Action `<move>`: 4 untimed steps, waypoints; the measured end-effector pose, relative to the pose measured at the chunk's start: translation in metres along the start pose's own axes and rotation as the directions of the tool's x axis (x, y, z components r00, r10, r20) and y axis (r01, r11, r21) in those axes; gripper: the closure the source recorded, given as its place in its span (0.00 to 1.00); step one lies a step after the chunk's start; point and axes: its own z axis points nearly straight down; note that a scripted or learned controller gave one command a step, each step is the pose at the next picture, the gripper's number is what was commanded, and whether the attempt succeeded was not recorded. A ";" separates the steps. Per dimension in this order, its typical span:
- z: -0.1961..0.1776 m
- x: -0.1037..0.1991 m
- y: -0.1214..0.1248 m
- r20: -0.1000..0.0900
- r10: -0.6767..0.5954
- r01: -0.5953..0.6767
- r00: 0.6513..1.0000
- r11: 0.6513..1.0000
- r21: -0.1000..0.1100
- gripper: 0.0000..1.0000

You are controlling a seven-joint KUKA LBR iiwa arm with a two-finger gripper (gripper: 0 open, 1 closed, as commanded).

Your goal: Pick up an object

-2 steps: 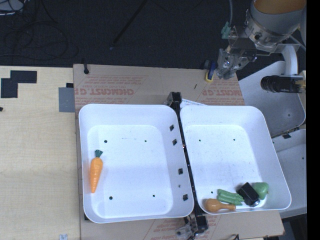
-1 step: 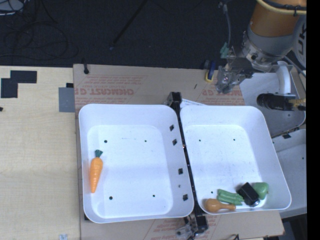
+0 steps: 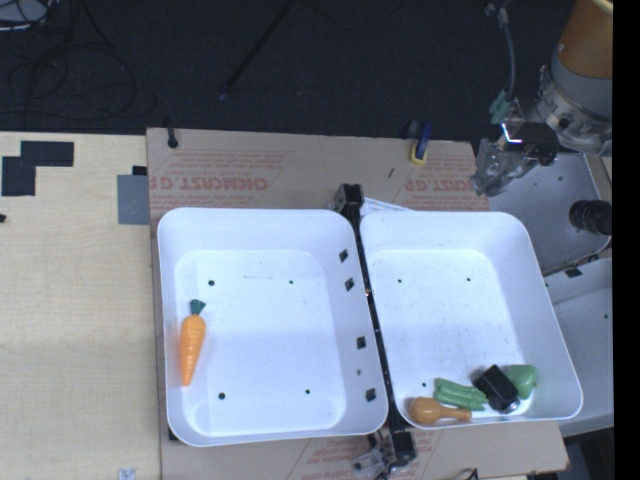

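An orange toy carrot point(image 3: 191, 340) with a green top lies at the left side of the left bin point(image 3: 255, 226). In the front right corner of the right bin point(image 3: 450, 226) sit a green pod-shaped toy point(image 3: 460, 394), a black block point(image 3: 496, 388), a green rounded piece point(image 3: 522, 377) and an orange-brown pear-like toy point(image 3: 437, 411), packed close together. My gripper point(image 3: 493, 173) hangs beyond the right bin's far right corner, above the cardboard, well apart from all the objects. Nothing shows between its fingers.
Both bins rest on a cardboard sheet point(image 3: 300, 173) with red print. A black divider strip point(image 3: 362, 308) runs between them. A small blue and yellow clamp point(image 3: 421, 144) stands at the cardboard's far edge. A grey metal plate point(image 3: 575, 183) lies to the right.
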 end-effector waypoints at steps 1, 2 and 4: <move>-0.002 0.054 0.023 -0.001 -0.007 0.007 1.000 1.000 0.000 1.00; 0.090 0.052 0.050 0.000 -0.001 0.001 1.000 1.000 0.009 1.00; -0.057 0.107 0.011 -0.002 -0.009 0.009 1.000 1.000 -0.006 1.00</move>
